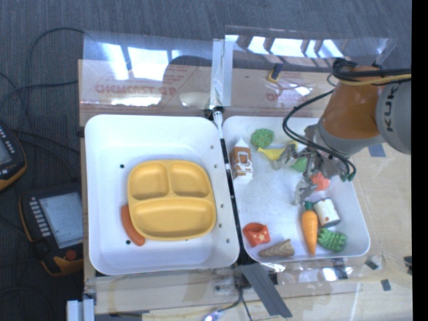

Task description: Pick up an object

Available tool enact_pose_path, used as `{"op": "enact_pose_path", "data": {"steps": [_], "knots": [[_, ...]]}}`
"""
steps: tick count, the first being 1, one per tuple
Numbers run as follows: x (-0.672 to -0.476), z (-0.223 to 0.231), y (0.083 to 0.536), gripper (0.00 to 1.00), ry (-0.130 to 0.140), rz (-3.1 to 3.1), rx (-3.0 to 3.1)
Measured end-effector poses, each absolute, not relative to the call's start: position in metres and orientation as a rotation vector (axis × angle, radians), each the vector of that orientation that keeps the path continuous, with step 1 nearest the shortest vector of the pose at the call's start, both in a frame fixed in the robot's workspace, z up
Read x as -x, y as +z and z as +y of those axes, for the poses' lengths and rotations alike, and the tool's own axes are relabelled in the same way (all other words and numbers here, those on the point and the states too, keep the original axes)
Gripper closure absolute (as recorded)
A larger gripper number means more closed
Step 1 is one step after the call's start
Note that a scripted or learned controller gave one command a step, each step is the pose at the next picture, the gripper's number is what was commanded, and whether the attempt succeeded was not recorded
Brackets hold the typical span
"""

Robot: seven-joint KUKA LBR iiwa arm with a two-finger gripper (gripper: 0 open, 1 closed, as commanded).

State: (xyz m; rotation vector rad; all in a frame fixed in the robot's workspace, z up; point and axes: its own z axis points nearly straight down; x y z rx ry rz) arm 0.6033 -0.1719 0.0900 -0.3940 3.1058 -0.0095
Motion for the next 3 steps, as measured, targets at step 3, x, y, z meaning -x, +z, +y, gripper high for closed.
{"op": "enact_pose_path", "data": {"steps": [3], "knots": [[-0.619, -0.175, 0.184, 0.0, -0.002, 3.128, 0.244]]}}
